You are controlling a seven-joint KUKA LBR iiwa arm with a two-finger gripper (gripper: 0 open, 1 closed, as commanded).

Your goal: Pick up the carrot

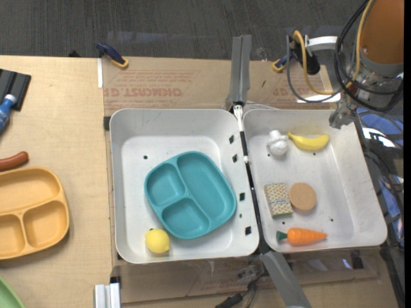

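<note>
On tan bench (64, 95), two white bins (128, 172).

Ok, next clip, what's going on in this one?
A KUKA arm sits at the upper right, above the far corner of the right bin; it is up and away from the items. The carrot lies untouched along the near edge of that bin, next to a round cookie and a cracker, with a banana and a white object further back. The left bin holds a teal divided plate and a lemon. No pick has begun.
</note>
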